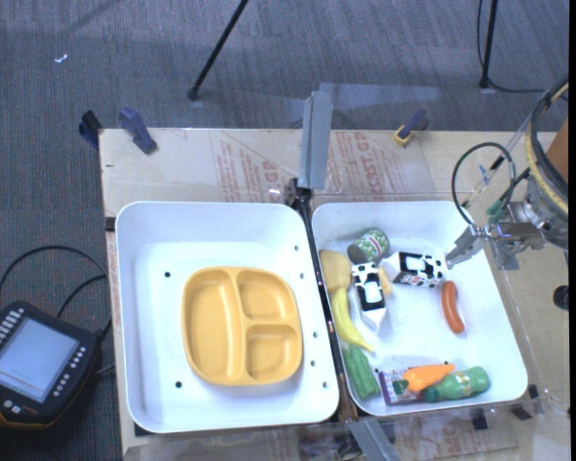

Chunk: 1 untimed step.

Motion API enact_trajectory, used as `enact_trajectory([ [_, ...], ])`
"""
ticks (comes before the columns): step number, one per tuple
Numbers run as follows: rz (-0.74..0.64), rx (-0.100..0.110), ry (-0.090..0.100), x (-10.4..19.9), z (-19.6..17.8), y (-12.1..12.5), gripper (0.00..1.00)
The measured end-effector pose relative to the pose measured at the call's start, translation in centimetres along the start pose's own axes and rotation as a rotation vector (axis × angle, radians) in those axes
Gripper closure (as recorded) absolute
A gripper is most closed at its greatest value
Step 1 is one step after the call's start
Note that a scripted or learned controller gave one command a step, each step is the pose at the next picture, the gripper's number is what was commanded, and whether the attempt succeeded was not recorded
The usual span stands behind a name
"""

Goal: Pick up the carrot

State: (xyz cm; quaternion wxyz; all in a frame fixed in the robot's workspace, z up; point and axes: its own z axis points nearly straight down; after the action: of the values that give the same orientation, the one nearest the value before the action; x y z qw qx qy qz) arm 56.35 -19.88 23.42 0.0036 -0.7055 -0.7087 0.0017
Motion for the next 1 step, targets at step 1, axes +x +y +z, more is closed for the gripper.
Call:
enact_trajectory([
  [1, -0.178, -0.002, -0.001, -0.29, 1.42, 2.13, 0.00],
])
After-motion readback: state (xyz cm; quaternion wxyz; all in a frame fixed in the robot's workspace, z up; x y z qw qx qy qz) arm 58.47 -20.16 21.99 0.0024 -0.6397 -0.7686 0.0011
